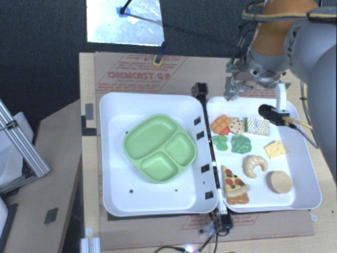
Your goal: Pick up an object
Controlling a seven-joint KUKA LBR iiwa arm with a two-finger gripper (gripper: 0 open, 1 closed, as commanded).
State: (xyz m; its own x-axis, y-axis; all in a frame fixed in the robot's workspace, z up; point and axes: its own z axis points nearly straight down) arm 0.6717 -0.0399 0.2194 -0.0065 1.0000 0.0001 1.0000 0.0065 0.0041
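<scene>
A: You're looking down on the bench now; brown cardboard with red print lies under two white bins; the left bin holds a green divided plate, tilted a little in its frame; the right bin carries the toy food.

B: And your arm comes in from the right, grey, with the orange band up top; the gripper hangs over the far left corner of the right bin; whether its fingers are parted or closed, I can't tell you, and nothing shows between them.

A: Run your eye across the food; a waffle and a cookie sit side by side nearest the gripper; a patterned block next; green leafy pieces just below; a croissant, a yellow cheese wedge, a round bun and a pizza slice by the divider.

B: Beyond the bench you've got dark carpet and a shiny silver sheet; a metal frame leans in at your left.
</scene>
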